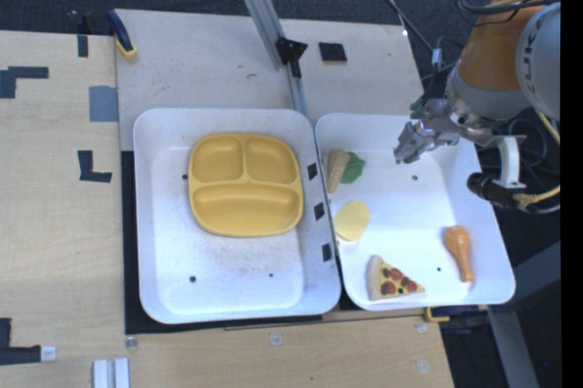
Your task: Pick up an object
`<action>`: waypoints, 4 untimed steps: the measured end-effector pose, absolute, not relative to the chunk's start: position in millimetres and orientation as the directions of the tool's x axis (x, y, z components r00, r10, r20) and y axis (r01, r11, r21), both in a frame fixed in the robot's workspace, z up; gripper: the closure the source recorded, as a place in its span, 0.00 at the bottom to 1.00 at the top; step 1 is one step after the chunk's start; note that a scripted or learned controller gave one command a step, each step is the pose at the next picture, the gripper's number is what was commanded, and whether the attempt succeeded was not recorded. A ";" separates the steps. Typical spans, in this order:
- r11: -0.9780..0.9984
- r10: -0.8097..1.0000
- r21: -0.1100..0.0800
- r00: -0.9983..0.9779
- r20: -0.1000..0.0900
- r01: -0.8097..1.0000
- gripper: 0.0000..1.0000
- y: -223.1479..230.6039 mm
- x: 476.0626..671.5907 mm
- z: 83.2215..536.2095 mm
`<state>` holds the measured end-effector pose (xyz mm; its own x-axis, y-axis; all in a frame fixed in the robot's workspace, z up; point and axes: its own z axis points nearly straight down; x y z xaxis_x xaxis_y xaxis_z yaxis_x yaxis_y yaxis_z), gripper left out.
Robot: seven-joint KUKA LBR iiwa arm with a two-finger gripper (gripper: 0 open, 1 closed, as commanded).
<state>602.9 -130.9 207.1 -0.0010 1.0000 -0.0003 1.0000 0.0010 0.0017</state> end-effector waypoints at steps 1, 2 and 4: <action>0.002 1.000 0.002 -0.002 0.000 1.000 1.00 -126.0 595.1 255.4; 0.002 1.000 0.002 -0.002 0.000 1.000 1.00 -125.6 595.7 290.0; 0.006 1.000 -0.004 -0.006 0.001 1.000 1.00 -14.3 595.0 251.3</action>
